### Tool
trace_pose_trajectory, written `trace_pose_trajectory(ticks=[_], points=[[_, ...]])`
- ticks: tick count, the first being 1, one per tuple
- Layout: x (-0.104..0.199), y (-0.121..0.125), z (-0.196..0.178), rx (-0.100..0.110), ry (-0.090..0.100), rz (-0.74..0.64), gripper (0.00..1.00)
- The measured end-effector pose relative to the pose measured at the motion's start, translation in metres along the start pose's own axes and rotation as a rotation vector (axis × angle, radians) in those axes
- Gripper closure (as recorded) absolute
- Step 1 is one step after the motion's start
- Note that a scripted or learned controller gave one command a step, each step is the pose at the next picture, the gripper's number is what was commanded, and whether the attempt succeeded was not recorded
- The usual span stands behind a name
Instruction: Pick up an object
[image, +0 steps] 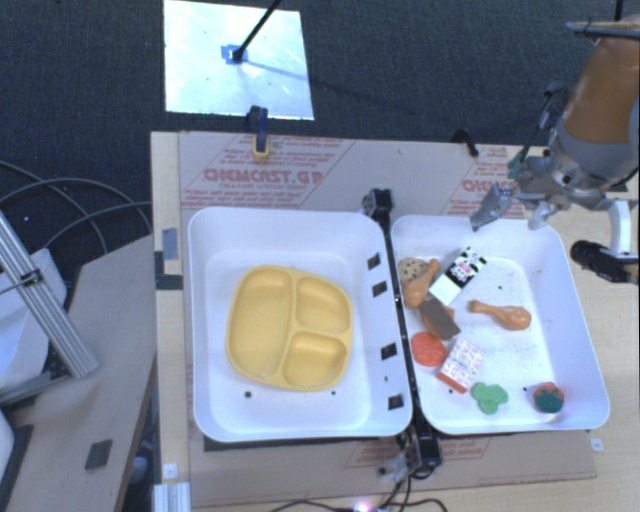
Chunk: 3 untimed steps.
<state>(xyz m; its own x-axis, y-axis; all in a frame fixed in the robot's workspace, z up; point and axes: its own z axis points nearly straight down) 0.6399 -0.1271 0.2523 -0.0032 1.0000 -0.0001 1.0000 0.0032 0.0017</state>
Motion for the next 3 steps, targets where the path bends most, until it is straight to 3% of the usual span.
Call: trace_pose_trajectory(ticks=[1, 2, 3], points=[[0.066, -0.043, 0.072, 0.008, 0.004, -0.006, 0.0], [0.044, -0.104, 0.169, 0.007, 0.002, 0.006, 0.0], [0.045, -0.099, 0.153, -0.003, 0.0, 0.002, 1.0]])
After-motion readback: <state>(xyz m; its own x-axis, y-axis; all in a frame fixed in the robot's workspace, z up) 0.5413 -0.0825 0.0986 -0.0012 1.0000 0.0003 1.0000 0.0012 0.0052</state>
